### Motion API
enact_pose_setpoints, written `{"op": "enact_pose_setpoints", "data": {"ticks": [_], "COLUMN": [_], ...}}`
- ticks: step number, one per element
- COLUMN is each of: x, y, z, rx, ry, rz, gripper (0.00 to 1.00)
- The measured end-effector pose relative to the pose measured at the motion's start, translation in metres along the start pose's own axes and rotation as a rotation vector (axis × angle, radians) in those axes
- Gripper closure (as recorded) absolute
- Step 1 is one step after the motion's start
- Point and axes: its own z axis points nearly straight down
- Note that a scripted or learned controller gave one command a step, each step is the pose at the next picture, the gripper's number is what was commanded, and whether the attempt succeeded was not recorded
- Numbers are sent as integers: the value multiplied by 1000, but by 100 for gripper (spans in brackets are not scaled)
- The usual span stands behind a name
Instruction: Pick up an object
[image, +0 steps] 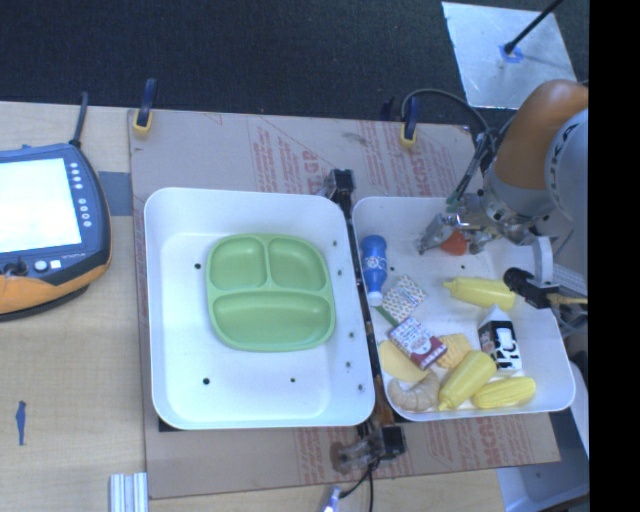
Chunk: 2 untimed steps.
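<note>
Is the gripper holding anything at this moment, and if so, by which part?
Cannot be told. The gripper is low in the right bin, right at a small red-orange object, but the view does not show whether the object sits between its fingers.

Faint red print repeated across brown cardboard sheet (290, 150) under the bins; not legible. White lettering on black bottle (503, 345) in right bin (560, 390); too small to read.

Right bin (560, 395) crowded with objects; left bin (180, 300) open around green tray (270, 292)
</note>
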Motion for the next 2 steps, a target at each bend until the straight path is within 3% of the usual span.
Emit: {"op": "enact_pose_setpoints", "data": {"ticks": [1, 2], "x": [-41, -23], "y": [0, -1], "z": [-75, -16], "rx": [-1, 2], "ry": [2, 2], "rz": [4, 1], "gripper": [0, 0]}}
